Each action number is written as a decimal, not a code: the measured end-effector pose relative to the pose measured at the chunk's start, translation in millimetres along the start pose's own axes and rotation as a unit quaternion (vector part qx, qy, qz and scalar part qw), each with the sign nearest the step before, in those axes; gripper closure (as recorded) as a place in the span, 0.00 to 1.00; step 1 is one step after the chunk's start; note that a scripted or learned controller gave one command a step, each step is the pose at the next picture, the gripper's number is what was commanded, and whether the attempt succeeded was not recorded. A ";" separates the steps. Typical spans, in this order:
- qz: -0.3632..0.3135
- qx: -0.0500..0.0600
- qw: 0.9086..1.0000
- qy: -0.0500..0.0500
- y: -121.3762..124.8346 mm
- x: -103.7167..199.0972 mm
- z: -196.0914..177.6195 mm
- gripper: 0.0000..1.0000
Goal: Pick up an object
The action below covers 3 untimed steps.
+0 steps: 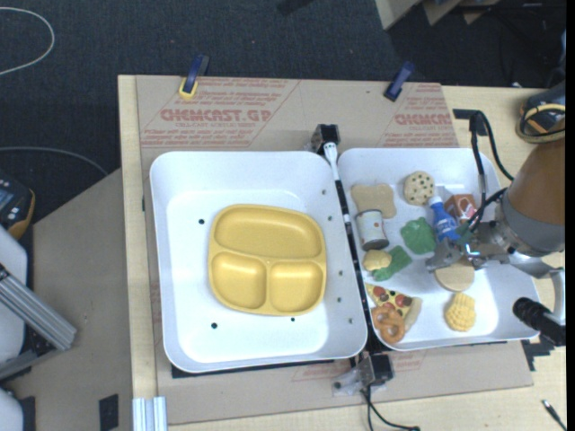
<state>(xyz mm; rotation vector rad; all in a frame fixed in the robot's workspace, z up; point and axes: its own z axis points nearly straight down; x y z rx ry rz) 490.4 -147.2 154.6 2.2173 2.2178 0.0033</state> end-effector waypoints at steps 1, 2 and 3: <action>0.000 -0.001 1.000 0.000 -6.9 0.8 -59.2 1.00; 0.000 0.001 1.000 0.000 -5.9 0.6 -70.6 1.00; -0.003 0.001 1.000 0.002 18.7 57.5 -63.2 1.00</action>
